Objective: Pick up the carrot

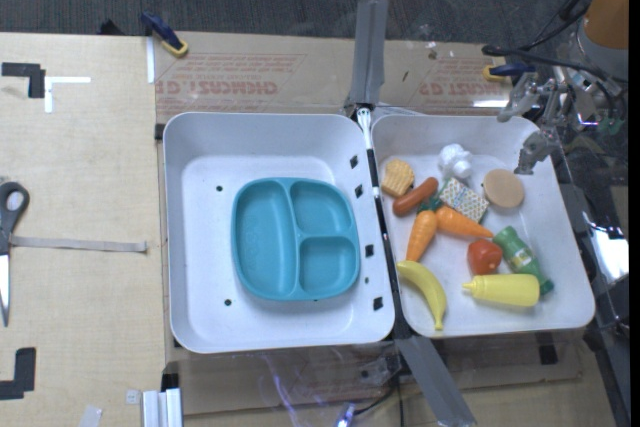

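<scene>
Two orange carrots lie in the right bin [570, 245]. One carrot [421, 234] points down and left beside the bin's left wall. The other carrot [463, 222] lies crosswise just right of it, its green top touching the first. My gripper [521, 135] hangs over the bin's upper right corner, well up and right of both carrots. It is open, with nothing between its fingers.
Around the carrots lie a sausage [415, 196], a waffle [398, 178], a checkered block [464, 200], a tan disc [503, 189], a white piece [455, 158], a tomato [484, 256], a green bottle [520, 253], a yellow squash [503, 291] and a banana [425, 290]. The left bin holds a teal divided plate [297, 238].
</scene>
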Tool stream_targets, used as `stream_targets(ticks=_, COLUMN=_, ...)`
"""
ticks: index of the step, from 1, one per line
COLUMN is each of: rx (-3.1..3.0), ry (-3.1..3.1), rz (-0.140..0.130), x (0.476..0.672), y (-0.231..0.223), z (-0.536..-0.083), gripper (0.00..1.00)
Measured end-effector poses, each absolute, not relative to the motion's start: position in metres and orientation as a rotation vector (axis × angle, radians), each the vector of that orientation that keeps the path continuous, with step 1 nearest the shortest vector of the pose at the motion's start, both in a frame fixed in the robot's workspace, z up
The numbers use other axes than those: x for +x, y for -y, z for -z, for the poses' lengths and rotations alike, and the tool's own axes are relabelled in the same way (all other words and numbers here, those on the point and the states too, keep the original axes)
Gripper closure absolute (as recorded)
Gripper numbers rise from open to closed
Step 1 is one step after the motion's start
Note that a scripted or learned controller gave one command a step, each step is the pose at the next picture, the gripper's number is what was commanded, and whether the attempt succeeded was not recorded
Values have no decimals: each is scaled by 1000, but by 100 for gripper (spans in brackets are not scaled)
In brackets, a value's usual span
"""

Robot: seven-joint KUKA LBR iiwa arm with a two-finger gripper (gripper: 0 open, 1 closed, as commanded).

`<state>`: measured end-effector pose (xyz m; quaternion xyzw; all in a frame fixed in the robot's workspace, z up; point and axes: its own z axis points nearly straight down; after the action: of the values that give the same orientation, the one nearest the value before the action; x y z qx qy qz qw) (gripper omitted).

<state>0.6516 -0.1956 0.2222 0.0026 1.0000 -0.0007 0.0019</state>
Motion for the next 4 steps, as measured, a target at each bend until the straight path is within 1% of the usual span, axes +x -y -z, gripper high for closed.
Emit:
stream_targets(ticks=1, rx=-34, ry=-3137, rz=1, x=597, y=119, z=-93, gripper=0)
stream_targets(ticks=2, rx=102, ry=-3136, rz=0, x=533, y=95, z=-93, gripper=0)
stream_targets(ticks=3, rx=101, ry=-3128, rz=13, x=536, y=100, z=-104, gripper=100)
stream_targets(ticks=4, rx=99, ry=-3121, rz=22, x=538, y=103, z=-115, gripper=100)
